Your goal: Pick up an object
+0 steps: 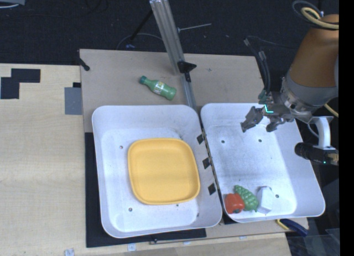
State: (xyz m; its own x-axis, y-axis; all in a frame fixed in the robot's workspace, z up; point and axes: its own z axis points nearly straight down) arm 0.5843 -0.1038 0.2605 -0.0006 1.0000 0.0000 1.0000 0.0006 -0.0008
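Objects for picking sit in the lower left corner of the right bin [287, 155]: a red item [234, 203], a green knobbly item [246, 197] touching it on the right, and a small white piece [264, 198] just beside that. Gripper [261, 123] hangs over the upper part of the same bin, well apart from the cluster; fingers spread open, nothing between them. Left bin [110, 155] holds a yellow square plate [164, 170], lying flat at its centre. Green bottle [158, 88] lies on its side on the bench [110, 78], above the left bin.
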